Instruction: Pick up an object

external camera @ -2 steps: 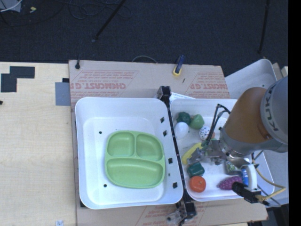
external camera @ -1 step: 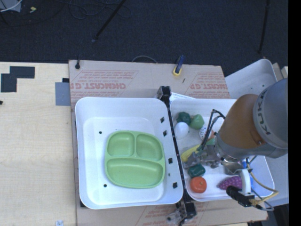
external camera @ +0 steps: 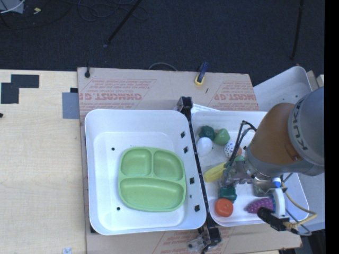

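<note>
The right bin (external camera: 212, 121) holds several small objects: two green pieces (external camera: 216, 134), a white ball (external camera: 204, 145), a spotted white die (external camera: 229, 150), a yellow banana-shaped piece (external camera: 213, 172), a teal block (external camera: 228, 192), an orange round fruit (external camera: 224, 208) and a purple grape bunch (external camera: 259, 205). My gripper (external camera: 230, 180) reaches down into this bin from the right, just above the teal block and beside the yellow piece's right end. The arm's wrist hides the bin's middle right. I see nothing lifted.
The left bin (external camera: 100, 142) carries a light green divided plate (external camera: 151, 179). A black divider rail (external camera: 192, 163) runs between the bins. Cardboard lies under both bins, with a blue and yellow clamp (external camera: 201, 74) at its back edge. Cables hang by the wrist.
</note>
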Robot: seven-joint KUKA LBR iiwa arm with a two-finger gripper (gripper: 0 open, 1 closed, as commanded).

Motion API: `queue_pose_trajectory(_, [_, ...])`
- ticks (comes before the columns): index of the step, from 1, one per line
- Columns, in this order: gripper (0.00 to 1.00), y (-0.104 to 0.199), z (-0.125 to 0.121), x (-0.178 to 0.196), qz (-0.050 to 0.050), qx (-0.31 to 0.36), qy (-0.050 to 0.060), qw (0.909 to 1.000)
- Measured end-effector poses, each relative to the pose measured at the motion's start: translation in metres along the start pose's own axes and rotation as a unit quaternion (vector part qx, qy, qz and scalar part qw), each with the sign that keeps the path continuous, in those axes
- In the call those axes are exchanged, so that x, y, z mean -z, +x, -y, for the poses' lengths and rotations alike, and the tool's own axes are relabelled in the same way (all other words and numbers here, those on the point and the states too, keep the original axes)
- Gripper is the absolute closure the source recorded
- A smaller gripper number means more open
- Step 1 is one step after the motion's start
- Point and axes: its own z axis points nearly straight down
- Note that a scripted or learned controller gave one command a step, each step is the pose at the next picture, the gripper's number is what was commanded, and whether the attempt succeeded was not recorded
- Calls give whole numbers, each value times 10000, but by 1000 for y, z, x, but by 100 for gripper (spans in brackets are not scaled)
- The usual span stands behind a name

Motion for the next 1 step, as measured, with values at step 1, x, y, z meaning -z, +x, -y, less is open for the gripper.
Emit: queue_pose_trajectory(1, [100, 4, -10, 50, 9, 43, -34, 10000])
